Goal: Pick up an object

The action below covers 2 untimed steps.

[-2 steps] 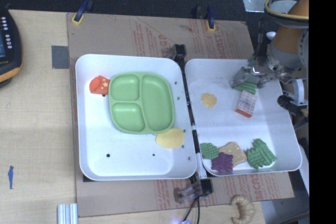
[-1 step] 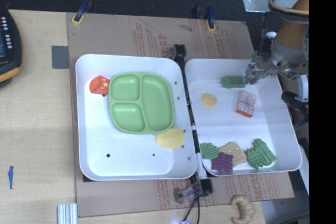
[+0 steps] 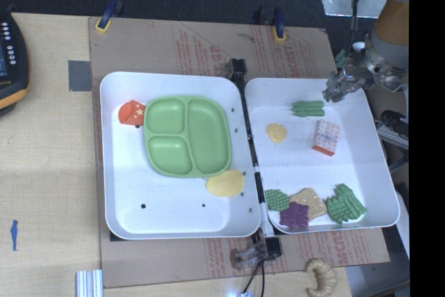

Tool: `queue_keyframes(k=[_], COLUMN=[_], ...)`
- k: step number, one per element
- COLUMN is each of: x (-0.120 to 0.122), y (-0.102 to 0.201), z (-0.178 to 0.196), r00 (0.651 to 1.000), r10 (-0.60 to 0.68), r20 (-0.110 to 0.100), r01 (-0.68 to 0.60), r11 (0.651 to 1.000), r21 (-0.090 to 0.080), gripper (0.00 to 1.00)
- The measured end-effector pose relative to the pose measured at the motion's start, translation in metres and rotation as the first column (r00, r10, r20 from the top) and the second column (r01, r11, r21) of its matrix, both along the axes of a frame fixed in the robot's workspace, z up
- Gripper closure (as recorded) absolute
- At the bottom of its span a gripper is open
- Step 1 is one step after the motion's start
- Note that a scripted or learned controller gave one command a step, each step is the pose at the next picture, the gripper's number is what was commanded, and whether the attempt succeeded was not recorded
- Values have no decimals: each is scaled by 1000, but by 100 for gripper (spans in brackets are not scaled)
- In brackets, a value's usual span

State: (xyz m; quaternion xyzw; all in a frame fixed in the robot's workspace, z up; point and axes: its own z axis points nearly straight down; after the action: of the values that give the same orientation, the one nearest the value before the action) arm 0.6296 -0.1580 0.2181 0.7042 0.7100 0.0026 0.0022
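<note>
Objects for picking lay mostly in the right bin point(image 3: 361, 149), as I saw them from the remote station. Near its far edge sat a small green bean-like piece point(image 3: 308, 108); just beyond that piece, over the bin's far right corner, hung the end effector point(image 3: 336, 90) on the grey arm point(image 3: 389, 31) that entered from the right. Whether its fingers were apart or together I could not tell, and nothing was visibly held between them. Toward the middle of the same bin lay a pale yellow round piece point(image 3: 277, 133) and, to its right, a small white-and-red carton point(image 3: 325, 136). Along the near edge were grouped a green waffled piece point(image 3: 276, 199), a purple piece point(image 3: 295, 215), a tan piece point(image 3: 311, 202) touching the purple one, and a larger green leafy piece point(image 3: 345, 204). The left bin point(image 3: 125, 205) held a green divided plate point(image 3: 188, 135), with a red item point(image 3: 131, 113) beside its far left corner and a yellow lemon-like item point(image 3: 225, 183) at its near right corner. On the desk point(image 3: 49, 184), near the front edge, lay a tan curled object point(image 3: 322, 276).
</note>
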Motion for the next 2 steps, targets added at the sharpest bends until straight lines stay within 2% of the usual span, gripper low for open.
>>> queue_keyframes(k=[1,2], x=[-1,27], y=[-3,-24], z=[-7,-100], r00=[1000,1000], r10=[-2,-1], r20=[-9,-13], r01=[2,1], r11=[1000,1000], r21=[-1,-2], gripper=[0,0])
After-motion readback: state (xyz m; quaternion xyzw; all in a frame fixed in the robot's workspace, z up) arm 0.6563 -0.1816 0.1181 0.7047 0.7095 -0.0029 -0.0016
